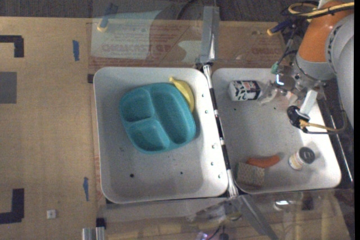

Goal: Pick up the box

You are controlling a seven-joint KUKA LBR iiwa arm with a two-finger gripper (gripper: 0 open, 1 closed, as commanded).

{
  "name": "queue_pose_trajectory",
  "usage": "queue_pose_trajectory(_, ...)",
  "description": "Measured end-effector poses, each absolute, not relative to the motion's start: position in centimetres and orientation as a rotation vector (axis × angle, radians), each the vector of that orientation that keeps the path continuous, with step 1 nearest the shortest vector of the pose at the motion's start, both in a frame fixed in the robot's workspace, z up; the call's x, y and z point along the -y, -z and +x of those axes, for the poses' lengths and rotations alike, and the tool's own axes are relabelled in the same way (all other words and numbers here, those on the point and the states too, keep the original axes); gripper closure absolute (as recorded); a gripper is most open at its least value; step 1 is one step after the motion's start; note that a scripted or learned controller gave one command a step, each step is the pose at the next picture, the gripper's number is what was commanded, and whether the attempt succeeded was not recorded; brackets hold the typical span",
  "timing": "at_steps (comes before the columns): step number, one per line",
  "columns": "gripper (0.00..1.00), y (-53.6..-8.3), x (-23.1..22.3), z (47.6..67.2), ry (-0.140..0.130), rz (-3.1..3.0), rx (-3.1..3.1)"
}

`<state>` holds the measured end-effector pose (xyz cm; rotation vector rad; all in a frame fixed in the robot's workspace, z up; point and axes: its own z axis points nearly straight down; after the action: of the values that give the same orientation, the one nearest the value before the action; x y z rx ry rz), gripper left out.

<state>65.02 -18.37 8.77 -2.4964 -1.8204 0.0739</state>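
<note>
Box (244,90) lies on side just left of hand (281,89), right bin (264,137), far end. Small carton (likely light, crushable); grip across short sides. Hand opening: cannot tell.

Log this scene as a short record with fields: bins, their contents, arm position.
left bin: teal divided tray, yellow banana at its upper right edge
right bin: patterned box at upper left, orange carrot, sponge, small bottle
arm: over right bin's upper right
pincer: just right of the box, grip unclear
</note>
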Motion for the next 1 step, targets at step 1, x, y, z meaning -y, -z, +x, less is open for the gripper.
queue_pose_trajectory(1,0.00,-8.69,19.52,64.52,-0.019,-2.424,1.924)
